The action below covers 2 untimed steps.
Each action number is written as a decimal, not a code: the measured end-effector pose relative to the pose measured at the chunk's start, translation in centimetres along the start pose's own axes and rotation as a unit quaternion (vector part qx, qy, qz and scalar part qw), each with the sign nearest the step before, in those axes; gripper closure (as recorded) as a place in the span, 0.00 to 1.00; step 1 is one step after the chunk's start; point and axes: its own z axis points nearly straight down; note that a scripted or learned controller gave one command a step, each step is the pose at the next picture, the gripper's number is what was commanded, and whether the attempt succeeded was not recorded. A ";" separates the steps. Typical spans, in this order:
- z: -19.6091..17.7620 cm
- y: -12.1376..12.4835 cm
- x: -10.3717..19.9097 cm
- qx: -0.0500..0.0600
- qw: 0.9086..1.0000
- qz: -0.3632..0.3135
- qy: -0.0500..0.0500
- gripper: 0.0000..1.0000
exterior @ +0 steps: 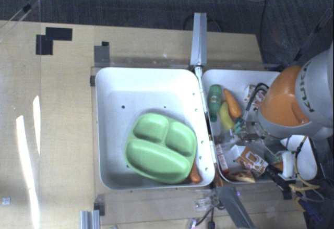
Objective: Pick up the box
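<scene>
Arm (292, 103) hangs over the right bin (271, 74), above a box (249, 160); jaws' state cannot be told.

The two bins (104, 118) look like smooth white plastic with a soft shine. The green tray (160, 147) in the left one is smooth plastic with a matt finish. The surface (57, 134) looks like pale wood, partly under a clear, reflecting sheet. The post (198, 40) between the bins is dull grey metal. The box (250, 161) seems printed cardboard. The arm (284, 103) has a glossy orange band.
</scene>
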 end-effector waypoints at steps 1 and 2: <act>0.1 4.6 -0.2 0.001 1.000 -0.013 0.001 0.00; 0.0 -1.4 -2.2 0.002 1.000 -0.021 0.001 0.00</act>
